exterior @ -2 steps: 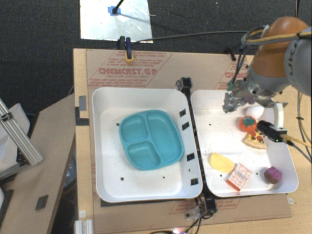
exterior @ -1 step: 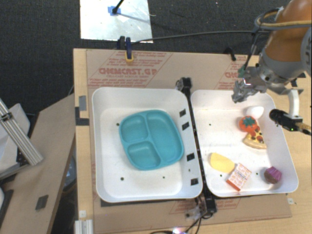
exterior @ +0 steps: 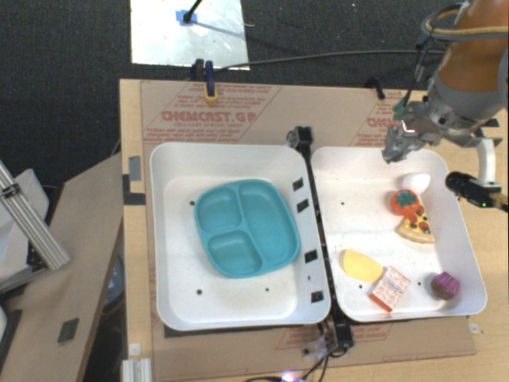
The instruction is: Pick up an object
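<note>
The gripper (exterior: 395,151) hangs over the far edge of the right bin (exterior: 350,213). How far it is open cannot be told from the view, and nothing is visibly held. No pick is complete. Candidate objects lie in the right bin: a white egg (exterior: 415,183) nearest the gripper, a pizza slice (exterior: 415,228), a yellow piece (exterior: 362,265), a carton (exterior: 390,288) and a purple piece (exterior: 444,285). The left bin (exterior: 175,213) holds a teal tray (exterior: 246,227). Descent, grasp and lift remain.
</note>
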Available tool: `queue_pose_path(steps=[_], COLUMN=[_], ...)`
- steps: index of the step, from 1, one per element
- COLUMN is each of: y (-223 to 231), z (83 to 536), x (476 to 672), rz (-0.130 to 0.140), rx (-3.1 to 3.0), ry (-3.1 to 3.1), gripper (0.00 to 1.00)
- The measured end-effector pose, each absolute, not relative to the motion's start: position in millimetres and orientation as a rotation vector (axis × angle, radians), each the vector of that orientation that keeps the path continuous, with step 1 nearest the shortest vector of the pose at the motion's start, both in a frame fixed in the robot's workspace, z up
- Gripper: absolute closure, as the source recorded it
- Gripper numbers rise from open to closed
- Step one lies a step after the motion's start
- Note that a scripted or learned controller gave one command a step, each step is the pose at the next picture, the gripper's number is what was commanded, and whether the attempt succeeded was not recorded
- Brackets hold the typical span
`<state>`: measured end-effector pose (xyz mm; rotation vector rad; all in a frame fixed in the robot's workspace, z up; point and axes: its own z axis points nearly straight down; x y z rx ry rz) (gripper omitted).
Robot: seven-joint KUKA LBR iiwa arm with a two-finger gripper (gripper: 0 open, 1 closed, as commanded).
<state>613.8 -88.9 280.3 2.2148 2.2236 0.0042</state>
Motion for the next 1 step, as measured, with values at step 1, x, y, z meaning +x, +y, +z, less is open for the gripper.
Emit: queue_pose_path(steps=[1], y=[-46.0], z=[276.4], x=[616.4], rz=[0.004], rx=[2.212], ry=[2.23], gripper=[1.0])
